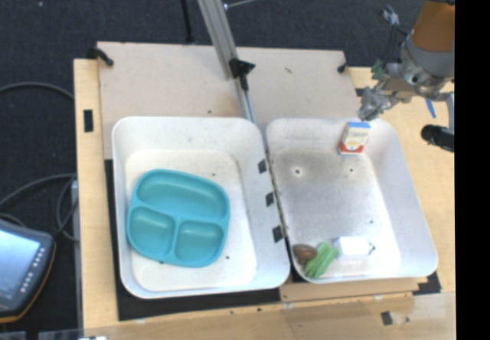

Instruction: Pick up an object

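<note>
The end effector (370,110) sits at the upper right of the frame, over the far rim of the right bin (398,178). I cannot tell how it is set — it is too small and blurry. Just below it, apart from it, a small carton (354,137) stands in the bin's top corner. Down at the bin's bottom edge lie a brown thing (305,253), a green thing (324,259) touching it, and a white block (354,246) close by. The left bin (130,139) holds a blue tray (178,217) with three parts. Both bins rest on the desk (168,78).
</note>
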Robot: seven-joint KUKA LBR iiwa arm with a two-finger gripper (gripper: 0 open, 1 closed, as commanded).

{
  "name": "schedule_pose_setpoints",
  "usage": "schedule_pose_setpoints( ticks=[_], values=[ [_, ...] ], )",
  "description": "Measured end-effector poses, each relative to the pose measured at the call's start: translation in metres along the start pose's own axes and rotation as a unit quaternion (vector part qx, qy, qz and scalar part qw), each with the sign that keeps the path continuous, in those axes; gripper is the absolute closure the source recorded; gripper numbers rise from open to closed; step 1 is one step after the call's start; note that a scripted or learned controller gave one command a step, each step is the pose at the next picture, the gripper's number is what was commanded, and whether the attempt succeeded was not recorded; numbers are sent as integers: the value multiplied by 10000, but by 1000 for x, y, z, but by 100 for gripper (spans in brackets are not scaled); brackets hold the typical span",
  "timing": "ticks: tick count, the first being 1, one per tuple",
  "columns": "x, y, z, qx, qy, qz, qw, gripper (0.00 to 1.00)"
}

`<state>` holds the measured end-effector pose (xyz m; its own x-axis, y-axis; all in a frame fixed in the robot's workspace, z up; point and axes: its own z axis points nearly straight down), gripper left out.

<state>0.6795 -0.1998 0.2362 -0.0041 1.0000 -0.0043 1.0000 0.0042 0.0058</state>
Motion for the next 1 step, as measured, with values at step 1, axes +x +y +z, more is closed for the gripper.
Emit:
schedule_pose_setpoints(
  ticks=[1],
  values=[
    [-1, 1, -11, -17, -7, -3, 10000, 100]
  ],
)
